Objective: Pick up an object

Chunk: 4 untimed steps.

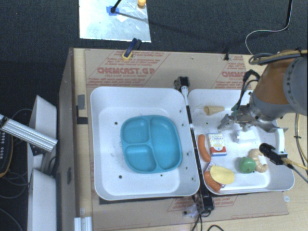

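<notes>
My gripper (235, 125) hangs over the upper middle of the right bin (284, 177), on the grey arm with its orange band (273, 83) reaching in from the right. Just left of it and farther back lies a tan cone-shaped piece (214, 110). Below it stands a small white and red carton (217, 144), with an orange sausage (203, 147) at the carton's left. Nearer the front lie a yellow piece (222, 174), a green ball (248, 165) and a beige lump (257, 156). I see nothing held in the gripper.
The left bin (103, 129) holds a blue three-compartment plate (150, 143). A ridge (190, 129) divides the two bins. A black part with a cable (272, 154) juts over the right bin's right side. A second orange piece (211, 182) lies at the front corner.
</notes>
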Each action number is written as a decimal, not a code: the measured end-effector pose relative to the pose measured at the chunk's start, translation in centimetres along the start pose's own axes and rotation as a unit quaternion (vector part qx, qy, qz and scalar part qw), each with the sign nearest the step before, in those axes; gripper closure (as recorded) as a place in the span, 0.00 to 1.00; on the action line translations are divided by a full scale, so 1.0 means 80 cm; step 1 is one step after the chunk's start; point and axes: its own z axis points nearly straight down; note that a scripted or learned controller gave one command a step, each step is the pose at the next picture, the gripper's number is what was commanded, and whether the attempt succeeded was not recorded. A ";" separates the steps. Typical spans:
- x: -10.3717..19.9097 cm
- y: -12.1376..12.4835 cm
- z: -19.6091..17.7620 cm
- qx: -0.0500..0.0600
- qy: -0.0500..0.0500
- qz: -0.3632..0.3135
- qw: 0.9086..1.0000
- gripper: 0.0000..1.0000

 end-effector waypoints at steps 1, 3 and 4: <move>0.054 0.066 0.042 0.001 0.000 0.000 1.000 0.00; 0.035 0.111 0.041 0.000 0.000 0.000 1.000 0.00; 0.034 0.108 0.029 0.007 0.000 -0.001 1.000 1.00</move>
